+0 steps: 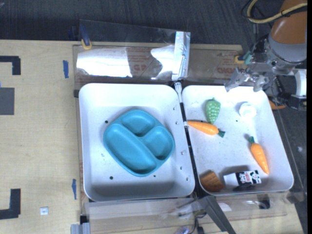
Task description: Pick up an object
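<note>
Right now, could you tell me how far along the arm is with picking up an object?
Nothing looks done yet: the two carrots, green grapes, white piece, brown item and milk carton all lie in the right bin. The gripper sits at that bin's far edge, with nothing visibly between its fingers. Choosing, descending, grasping and lifting remain.

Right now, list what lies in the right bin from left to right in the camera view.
Carrot with its tip at the divider → green grape bunch → white round piece → second carrot.
</note>
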You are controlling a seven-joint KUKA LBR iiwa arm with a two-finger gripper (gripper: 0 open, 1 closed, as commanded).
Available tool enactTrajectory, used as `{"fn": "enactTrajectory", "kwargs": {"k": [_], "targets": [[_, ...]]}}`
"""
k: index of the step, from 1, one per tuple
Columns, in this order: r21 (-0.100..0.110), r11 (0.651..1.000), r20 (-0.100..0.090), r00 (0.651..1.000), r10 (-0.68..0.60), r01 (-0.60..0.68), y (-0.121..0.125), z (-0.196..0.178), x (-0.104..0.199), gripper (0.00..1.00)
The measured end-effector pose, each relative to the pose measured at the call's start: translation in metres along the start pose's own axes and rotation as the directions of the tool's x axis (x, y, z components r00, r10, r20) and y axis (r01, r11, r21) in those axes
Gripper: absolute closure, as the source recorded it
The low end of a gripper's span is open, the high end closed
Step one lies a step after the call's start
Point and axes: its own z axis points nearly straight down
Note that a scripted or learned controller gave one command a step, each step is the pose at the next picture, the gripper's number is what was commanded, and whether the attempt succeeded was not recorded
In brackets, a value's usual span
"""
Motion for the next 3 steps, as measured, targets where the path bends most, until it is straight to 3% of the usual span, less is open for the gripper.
{"fn": "enactTrajectory", "kwargs": {"k": [1, 2, 3], "targets": [[0.005, 0.995, -0.001, 0.995, -0.1, 0.1, 0.021, 0.067, 0.004, 0.0], [-0.002, 0.994, 0.001, 0.994, -0.105, 0.105, -0.018, 0.028, -0.016, 0.0], [0.005, 0.997, -0.002, 0.997, -0.081, 0.081, -0.009, 0.092, 0.035, 0.0]]}}
